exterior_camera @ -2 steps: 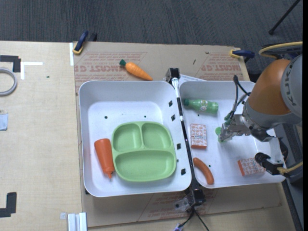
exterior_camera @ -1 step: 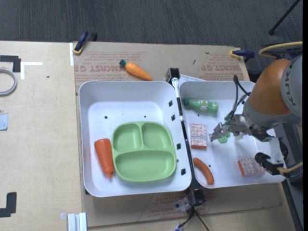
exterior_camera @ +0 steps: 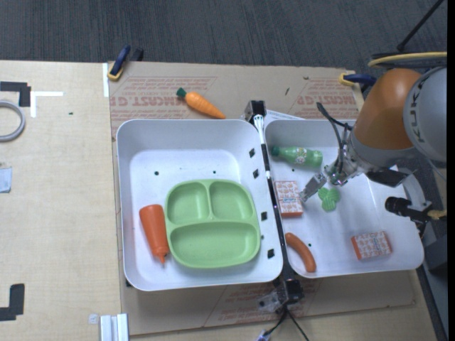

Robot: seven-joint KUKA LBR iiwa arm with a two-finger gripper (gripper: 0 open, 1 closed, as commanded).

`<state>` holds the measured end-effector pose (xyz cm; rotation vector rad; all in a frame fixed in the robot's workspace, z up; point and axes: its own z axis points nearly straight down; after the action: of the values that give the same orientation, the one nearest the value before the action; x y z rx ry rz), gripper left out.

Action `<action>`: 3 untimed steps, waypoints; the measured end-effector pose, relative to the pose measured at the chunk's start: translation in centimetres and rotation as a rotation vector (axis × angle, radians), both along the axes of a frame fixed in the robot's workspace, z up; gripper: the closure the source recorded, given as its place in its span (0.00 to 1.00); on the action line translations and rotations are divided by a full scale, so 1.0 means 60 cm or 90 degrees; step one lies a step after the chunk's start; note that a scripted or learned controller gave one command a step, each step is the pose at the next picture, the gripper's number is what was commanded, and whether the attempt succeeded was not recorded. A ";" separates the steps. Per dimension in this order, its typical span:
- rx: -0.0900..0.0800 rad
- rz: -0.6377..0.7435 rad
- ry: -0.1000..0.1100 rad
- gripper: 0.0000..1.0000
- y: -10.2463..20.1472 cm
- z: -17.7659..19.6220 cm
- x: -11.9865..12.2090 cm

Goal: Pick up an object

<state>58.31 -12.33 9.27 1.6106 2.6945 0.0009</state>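
From my remote seat I see the worktop (exterior_camera: 57,212) carrying two white bins side by side, the left bin (exterior_camera: 135,148) and the right bin (exterior_camera: 398,261), with my arm (exterior_camera: 398,112) reaching in over the right one. The left bin holds a green divided plate (exterior_camera: 212,223) and, just beside its left edge, an orange carrot-shaped toy (exterior_camera: 153,231). A second carrot (exterior_camera: 202,104) lies on the cardboard behind the bins. In the right bin I count a green bottle (exterior_camera: 298,155) near the back wall, a small printed box (exterior_camera: 288,197) by the left wall, a reddish sausage (exterior_camera: 301,252) at the front, another printed box (exterior_camera: 371,245) towards the front right, and a small green piece (exterior_camera: 329,199) in the middle. The pincer (exterior_camera: 318,185) hangs low over the middle of that bin, between the left-hand box and the green piece, and I read its fingers as spread, with nothing between them. The green piece, just beside the tip, looks the likeliest target. So I judge the pick not yet made: the approach is done, while closing on an object and lifting it are left.
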 end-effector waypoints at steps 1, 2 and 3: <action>0.000 -0.002 -0.001 1.00 -0.001 0.016 0.001; 0.000 -0.002 -0.001 0.00 -0.001 0.016 0.001; -0.005 0.221 0.000 0.00 0.014 0.004 0.043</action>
<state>60.90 -11.47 9.50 1.1200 2.9280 -0.0092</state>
